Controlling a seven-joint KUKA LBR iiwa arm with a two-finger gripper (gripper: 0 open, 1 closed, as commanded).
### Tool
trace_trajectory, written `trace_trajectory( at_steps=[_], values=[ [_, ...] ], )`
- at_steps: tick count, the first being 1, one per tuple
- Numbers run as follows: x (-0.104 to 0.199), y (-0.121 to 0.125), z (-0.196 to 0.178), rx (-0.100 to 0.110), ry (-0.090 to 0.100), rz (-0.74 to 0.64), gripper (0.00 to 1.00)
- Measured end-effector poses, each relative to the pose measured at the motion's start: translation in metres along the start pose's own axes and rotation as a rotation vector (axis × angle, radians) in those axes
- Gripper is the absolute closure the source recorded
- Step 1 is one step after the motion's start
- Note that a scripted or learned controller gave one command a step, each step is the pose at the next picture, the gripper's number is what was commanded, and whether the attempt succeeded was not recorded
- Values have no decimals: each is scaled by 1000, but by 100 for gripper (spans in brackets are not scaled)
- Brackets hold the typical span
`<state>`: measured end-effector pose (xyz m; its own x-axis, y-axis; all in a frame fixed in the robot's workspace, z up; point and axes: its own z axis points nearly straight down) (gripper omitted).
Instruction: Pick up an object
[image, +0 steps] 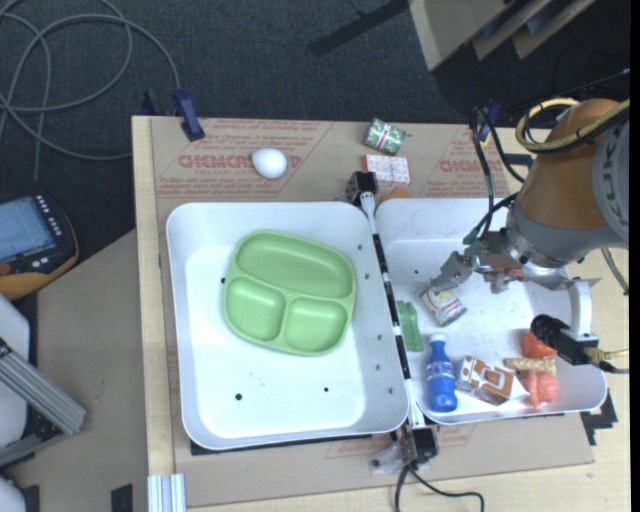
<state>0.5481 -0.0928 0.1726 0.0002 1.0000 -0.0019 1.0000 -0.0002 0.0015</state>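
Grey arm (600, 215) with orange band, black cables, metallic wrist.

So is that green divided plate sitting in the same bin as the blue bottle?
No. The green divided plate lies in the left bin, while the blue bottle lies in the right bin.

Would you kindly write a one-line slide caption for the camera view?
Arm's gripper above a small packet in the right bin; green divided plate in the left bin.
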Motion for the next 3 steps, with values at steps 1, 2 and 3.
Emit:
trace_trajectory(
  at_steps=[1, 2, 3],
  values=[
    [-13, 8, 88, 2, 2, 0, 0],
    [-13, 9, 78, 1, 1, 0, 100],
    [72, -3, -64, 0, 3, -2, 100]
  ],
)
